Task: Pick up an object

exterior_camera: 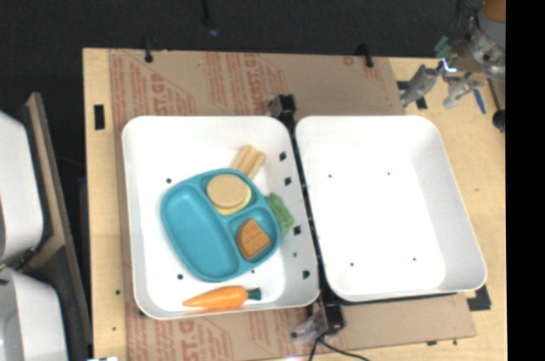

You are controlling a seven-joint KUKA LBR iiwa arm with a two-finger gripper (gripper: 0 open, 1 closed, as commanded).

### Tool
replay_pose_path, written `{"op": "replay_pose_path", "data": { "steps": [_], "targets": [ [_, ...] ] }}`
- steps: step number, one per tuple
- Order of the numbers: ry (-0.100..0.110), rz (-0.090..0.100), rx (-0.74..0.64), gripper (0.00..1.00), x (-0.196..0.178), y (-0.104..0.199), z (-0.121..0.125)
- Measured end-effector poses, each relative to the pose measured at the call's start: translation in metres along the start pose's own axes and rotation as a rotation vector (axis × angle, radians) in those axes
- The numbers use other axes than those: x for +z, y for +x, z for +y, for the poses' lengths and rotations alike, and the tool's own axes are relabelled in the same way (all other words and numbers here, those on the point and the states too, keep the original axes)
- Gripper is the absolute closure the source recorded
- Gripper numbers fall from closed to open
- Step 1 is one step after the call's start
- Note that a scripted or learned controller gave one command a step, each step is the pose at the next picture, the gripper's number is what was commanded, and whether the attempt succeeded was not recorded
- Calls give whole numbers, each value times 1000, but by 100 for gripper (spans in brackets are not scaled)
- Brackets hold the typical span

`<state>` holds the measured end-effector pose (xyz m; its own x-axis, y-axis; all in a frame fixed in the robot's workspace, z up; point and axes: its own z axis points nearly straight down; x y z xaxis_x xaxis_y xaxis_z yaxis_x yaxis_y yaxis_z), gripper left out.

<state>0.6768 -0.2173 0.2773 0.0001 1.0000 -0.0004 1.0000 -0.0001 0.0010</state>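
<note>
Fingers (423, 87) of the gripper (436, 87) are spread apart with nothing between them, hovering at the far right, just beyond the far edge of the right bin (443, 172). Well apart from it, the left bin (140, 180) holds a blue tray (200, 236) with a round biscuit (229, 191) and a brown waffle (254, 239) in its compartments. A wooden block (249, 159) lies at the tray's far side, a green piece (282, 214) at its right, and a carrot (221, 297) near the bin's near wall.
</note>
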Motion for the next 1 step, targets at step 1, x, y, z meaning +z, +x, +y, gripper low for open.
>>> {"op": "replay_pose_path", "data": {
  "steps": [1],
  "targets": [
    [0,0,0,0,0,0,0]
  ]
}}
